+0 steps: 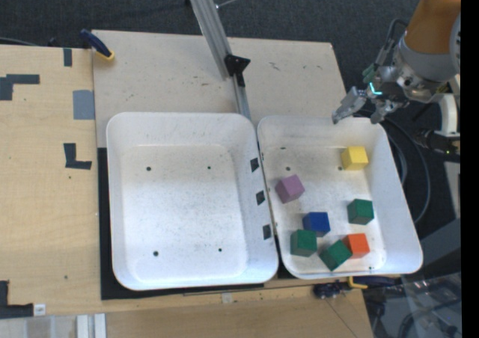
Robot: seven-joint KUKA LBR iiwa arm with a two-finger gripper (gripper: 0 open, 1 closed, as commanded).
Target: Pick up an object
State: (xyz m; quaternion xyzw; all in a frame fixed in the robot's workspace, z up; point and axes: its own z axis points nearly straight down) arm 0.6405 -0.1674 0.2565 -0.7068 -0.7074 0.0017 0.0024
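Here, small coloured cubes scattered in right bin (pixel 400 202): yellow cube (pixel 355 157) nearest the far rim, purple cube (pixel 289 188), blue cube (pixel 316 222), three green cubes, orange cube (pixel 358 244). Above far right rim, claw (pixel 361 107) hanging, gripping nothing; spread or pressed together, impossible to tell.

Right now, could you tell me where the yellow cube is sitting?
The yellow cube lies in the right bin, near its upper right corner, apart from the other cubes; the purple cube is down-left of it and the gripper hangs just above.
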